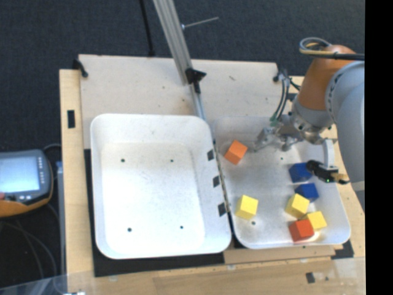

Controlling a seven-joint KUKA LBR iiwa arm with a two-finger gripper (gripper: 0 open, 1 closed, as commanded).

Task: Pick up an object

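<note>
Hovering over the right bin's (344, 229) far end, the gripper (274, 137) is seen; how far it is open cannot be told, and nothing is seen held. The orange cube (235, 152) lies just left of it, nearest. No writing can be read.

My one camera sits fixed above the table (153, 85), well back, looking down at a slant on the left bin (116, 128) and the right bin (270, 238); my arm (341, 103) enters from its right.
</note>
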